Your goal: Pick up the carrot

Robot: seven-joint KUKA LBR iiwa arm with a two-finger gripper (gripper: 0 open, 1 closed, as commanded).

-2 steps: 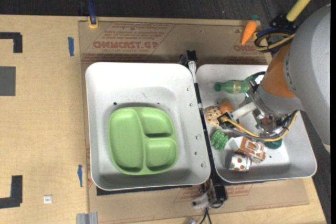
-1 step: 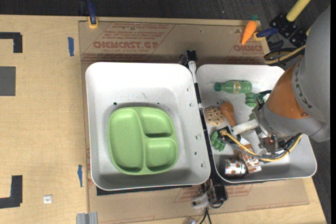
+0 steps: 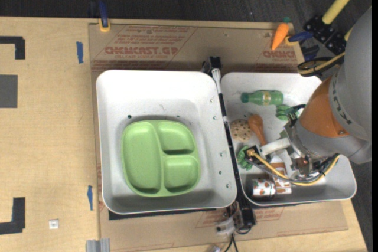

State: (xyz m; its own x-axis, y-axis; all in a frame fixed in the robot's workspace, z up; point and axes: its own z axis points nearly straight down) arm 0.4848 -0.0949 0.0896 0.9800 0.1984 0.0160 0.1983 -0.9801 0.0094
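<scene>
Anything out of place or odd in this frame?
Yes: the carrot lies outside both bins, on the cardboard behind the right bin, while the gripper is down inside that bin among a bottle and a can.

- Your arm (image 3: 348, 109) runs off the right edge and covers the right bin's (image 3: 331, 192) far side.
- You cannot tell how the end effector's (image 3: 282, 157) fingers stand; wires clutter them.
- The can's (image 3: 267, 187) label is too small to read.

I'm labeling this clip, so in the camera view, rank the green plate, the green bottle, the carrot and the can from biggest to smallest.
1. green plate
2. green bottle
3. carrot and can: look about alike, so unranked
</scene>
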